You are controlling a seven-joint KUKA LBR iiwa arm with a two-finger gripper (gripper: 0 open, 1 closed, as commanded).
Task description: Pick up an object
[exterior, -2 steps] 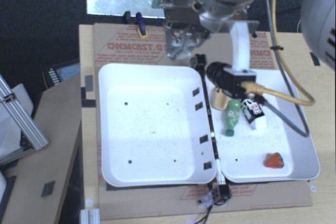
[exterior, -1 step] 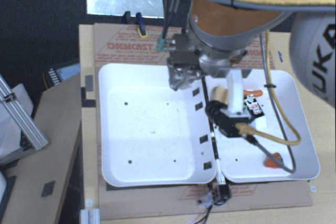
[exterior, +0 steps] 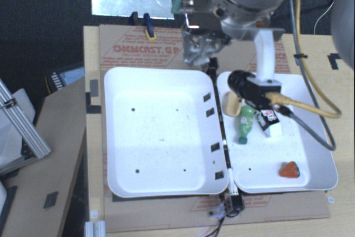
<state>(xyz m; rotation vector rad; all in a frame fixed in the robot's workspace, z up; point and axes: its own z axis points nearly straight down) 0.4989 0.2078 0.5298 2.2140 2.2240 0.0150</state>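
- The gripper hangs over the back rim of the bins, just about where the two meet. From here I cannot tell whether it is open or closed, and I see nothing in its grasp.
- The left bin sits beside the right bin, their inner rims touching.
- All the things to pick lie in the right bin. A green bottle lies on its side, with a tan piece just behind it.
- A small white and black box rests just right of the bottle. It has a red label, but the print is too small to read.
- An orange-red lump sits alone near the front right corner, well apart from the others.
- Under the bins is a brown sheet printed in red. "CHEMCAST" reads clearly behind the left bin, and the letters after it are blurred.
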